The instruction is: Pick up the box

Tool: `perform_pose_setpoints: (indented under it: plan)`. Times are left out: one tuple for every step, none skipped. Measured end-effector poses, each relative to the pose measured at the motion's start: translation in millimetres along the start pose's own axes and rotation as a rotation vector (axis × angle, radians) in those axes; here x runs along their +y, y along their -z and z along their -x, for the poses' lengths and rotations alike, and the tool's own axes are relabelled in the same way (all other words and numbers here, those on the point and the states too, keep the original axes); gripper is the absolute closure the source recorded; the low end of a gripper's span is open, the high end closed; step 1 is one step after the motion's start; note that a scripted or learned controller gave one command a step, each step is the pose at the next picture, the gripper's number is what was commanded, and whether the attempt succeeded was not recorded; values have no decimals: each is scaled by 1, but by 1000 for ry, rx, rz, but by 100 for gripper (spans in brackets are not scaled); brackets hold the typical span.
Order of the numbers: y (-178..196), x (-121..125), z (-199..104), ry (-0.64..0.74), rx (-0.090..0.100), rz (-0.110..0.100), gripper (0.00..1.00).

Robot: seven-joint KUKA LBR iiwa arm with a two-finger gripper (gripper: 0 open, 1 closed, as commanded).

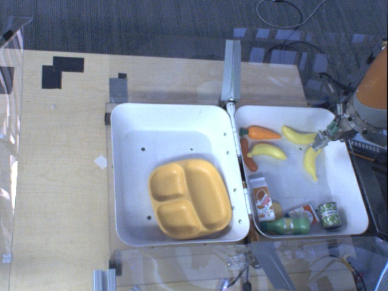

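Box low in right bin, tool up by bananas

Green bottle (286, 226) lies along right bin (357, 214) front wall, w/ can (328, 215) just beside it. Box (261, 199) sits near that bin's left wall, touching the bottle end. Tool (321, 139) hangs over a banana (311, 161) at upper right, well apart from box; can't tell if it's open or closed. Yellow tray (190, 196) in left bin (130, 162).

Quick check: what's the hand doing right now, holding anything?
Hand: above the right bin's bananas; open or closed cannot be told, nothing seen held.
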State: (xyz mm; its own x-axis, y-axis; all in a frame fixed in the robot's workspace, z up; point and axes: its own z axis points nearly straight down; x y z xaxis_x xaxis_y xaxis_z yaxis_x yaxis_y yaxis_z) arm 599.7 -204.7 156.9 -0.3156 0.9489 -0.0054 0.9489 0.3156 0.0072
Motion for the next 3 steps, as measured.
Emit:
perform_pose_setpoints:
  plan:
    - [60, 52, 17, -50, -1, 2, 100]
    - [-40, 7, 3, -85, 3, -3, 100]
    - [58, 50, 17, -165, -1, 2, 100]
